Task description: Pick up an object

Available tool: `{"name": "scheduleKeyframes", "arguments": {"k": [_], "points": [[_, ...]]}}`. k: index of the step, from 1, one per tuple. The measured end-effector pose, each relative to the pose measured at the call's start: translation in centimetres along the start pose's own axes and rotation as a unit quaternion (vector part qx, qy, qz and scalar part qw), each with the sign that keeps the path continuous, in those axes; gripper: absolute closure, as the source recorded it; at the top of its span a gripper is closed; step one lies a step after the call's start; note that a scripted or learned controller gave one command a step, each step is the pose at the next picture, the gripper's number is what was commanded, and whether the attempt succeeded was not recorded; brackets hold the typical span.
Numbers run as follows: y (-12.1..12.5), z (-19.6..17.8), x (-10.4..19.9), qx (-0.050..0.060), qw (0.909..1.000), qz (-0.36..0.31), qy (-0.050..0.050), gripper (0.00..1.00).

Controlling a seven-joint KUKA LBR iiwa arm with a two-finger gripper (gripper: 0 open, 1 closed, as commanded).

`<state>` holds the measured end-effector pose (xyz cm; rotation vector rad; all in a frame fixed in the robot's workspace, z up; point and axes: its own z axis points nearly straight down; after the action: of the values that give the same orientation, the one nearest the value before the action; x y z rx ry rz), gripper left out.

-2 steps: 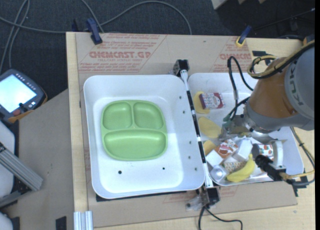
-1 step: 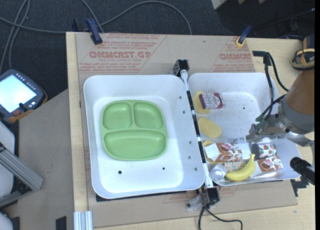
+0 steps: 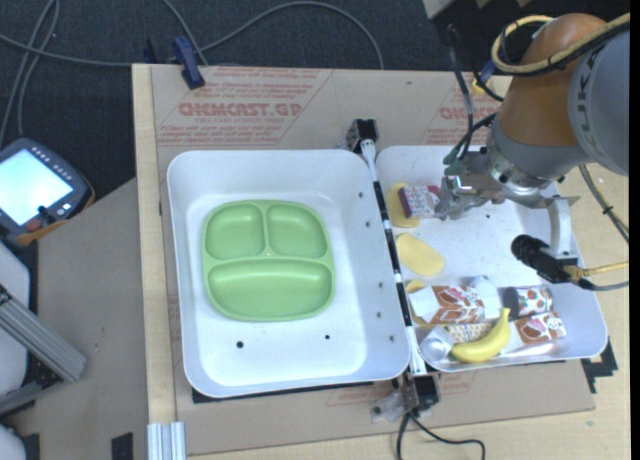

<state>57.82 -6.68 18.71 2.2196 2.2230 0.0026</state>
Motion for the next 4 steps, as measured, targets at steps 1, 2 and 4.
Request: {"name": "scheduleKeyframes", "arguments": {"k": [1,2,4], "points": [[0.0,0.0,-0.1,0.000,1.0000,0.000,-0.001,0.00],[-3.7,10.3,-2.5,0.001,1.0000,0.001,0.000,0.00],[-1.4,10.2,-3.8,0.000,1.0000,0.000,-0.001,0.00]]}}
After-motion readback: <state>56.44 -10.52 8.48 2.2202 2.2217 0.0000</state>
